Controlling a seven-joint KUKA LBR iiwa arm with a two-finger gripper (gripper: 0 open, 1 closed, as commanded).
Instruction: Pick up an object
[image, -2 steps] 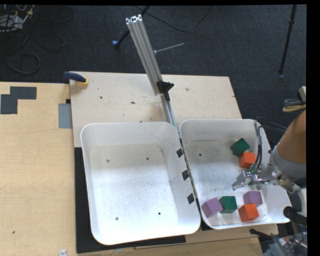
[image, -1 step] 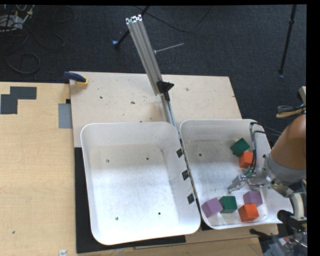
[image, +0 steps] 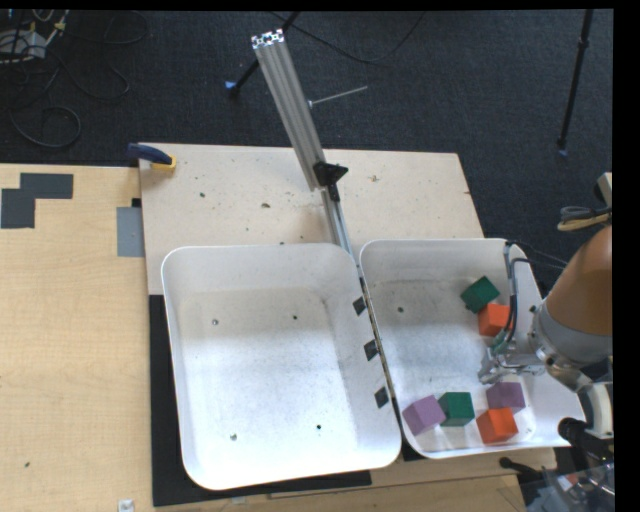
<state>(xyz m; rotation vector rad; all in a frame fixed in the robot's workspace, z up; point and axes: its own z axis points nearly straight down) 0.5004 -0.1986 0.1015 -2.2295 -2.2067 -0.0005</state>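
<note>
Gripper (image: 498, 362) is sitting low inside the right bin (image: 430, 262), hard against that bin's right wall, with the grey arm and its orange band (image: 588, 285) coming in over the rim from the right. The metal end is a small, glinting tangle here; whether it is released or clenched cannot be told, and no block is showing within it. It is hanging just below the upper orange block (image: 492, 319) and just above the right-hand purple block (image: 506, 396); contact with either cannot be made out.

Count of blocks, all lying in the right bin: two green, two orange, two purple, six in all. The upper green block (image: 480, 294) is lying near the right wall, touching or nearly touching the upper orange one. Along the near edge a row is sitting: left purple block (image: 424, 413), lower green block (image: 457, 408) just beside it, then the lower orange block (image: 497, 425) in the near right corner under the right-hand purple one.

The left bin (image: 190, 290) is lying alongside, sharing a middle rim marked with three dark tabs. The left and centre floor of the right bin is standing open; the blocks are crowding the right wall and near edge. A slanted aluminium post (image: 292, 105) is rising behind the two bins, at their junction.
</note>
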